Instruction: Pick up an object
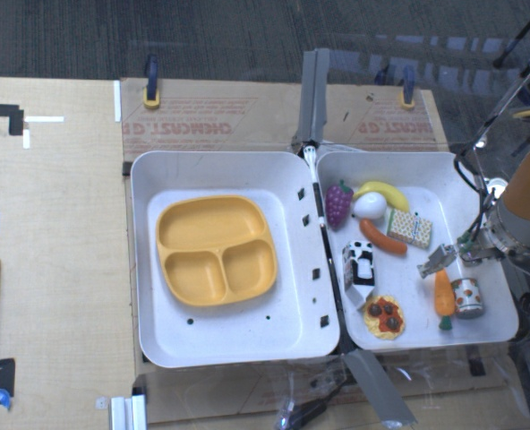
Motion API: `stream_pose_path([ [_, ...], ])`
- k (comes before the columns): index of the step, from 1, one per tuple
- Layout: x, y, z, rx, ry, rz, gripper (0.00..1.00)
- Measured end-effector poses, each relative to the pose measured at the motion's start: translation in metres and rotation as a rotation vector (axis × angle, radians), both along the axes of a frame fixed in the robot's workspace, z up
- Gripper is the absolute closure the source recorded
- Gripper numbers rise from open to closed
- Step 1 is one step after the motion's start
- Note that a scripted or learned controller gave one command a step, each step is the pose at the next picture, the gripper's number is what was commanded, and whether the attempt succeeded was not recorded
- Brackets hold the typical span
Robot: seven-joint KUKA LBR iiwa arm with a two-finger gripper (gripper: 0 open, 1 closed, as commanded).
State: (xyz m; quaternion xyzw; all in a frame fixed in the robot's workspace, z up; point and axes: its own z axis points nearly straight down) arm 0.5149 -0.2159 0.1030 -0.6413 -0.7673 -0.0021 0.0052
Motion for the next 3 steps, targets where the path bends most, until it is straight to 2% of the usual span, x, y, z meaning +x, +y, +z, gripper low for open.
stream_pose_path([
  [1,0.001,-0.002,0.01,-0.006,-0.004,-0.004,1.0],
  [2,0.07,0.004,-0.007,-0.013,-0.014,0.242,1.0],
  [3,0.068,0.005,-0.01,-0.011,-0.009,0.241,0.0],
])
